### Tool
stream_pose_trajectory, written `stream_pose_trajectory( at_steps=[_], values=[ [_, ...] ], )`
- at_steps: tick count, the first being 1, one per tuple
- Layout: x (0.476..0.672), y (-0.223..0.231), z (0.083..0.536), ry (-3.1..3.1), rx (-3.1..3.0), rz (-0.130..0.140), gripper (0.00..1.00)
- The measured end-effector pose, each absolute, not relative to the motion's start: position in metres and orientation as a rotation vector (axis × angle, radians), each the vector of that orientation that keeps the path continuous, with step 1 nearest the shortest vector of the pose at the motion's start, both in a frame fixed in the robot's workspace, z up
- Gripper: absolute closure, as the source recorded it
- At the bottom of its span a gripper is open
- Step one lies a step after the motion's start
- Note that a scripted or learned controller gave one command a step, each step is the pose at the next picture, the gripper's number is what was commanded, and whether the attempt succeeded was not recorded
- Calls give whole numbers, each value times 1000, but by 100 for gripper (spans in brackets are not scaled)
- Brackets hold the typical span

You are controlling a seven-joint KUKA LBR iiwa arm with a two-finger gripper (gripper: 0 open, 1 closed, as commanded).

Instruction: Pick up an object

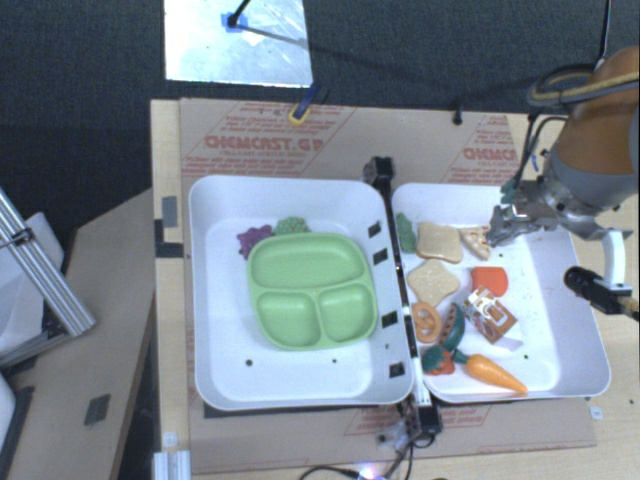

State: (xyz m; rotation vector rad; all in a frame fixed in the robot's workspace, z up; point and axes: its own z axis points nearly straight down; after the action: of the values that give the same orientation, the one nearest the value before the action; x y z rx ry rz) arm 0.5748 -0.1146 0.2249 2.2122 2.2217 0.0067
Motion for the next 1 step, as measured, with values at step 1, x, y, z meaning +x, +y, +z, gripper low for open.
stream_pose_trajectory(
  at_steps=[1],
  values=[
    [567,-64,229,2230,2213,3,100]
  ],
)
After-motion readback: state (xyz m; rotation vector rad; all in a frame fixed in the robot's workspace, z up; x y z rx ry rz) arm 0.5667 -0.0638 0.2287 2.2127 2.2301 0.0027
